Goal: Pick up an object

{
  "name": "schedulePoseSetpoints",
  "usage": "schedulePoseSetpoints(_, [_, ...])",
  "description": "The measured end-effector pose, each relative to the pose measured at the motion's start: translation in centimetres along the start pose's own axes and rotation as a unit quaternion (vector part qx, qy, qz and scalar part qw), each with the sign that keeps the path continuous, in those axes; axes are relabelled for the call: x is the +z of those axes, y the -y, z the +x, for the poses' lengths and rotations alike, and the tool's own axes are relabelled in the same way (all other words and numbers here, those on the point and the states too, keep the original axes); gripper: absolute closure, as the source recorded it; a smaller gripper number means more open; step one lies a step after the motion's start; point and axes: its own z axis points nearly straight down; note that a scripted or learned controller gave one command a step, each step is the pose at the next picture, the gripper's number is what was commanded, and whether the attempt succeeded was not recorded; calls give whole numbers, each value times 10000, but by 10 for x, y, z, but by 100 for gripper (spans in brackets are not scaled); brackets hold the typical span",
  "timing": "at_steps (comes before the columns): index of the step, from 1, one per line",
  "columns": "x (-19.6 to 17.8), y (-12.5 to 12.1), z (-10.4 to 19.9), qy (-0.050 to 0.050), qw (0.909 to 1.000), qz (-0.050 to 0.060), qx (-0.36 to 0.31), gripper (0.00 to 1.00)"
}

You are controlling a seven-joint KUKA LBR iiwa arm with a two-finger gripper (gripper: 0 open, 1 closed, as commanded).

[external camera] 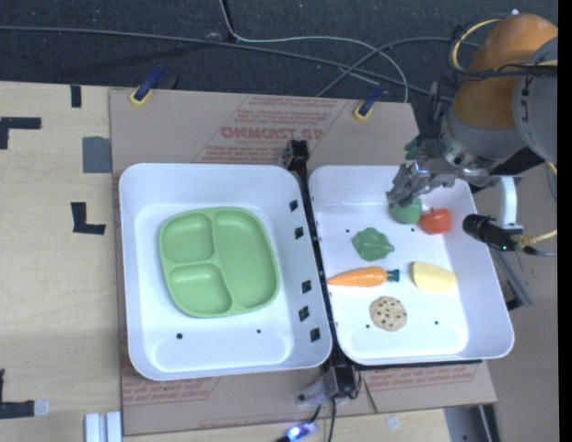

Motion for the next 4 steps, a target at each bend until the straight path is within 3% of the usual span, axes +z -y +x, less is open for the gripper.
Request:
schedulePoseSetpoints(2, [-12, 5, 112, -6, 10000, -1, -10, 100])
schedulePoseSetpoints(4, [-1, 0, 211, -1, 10000, 1, -2, 100])
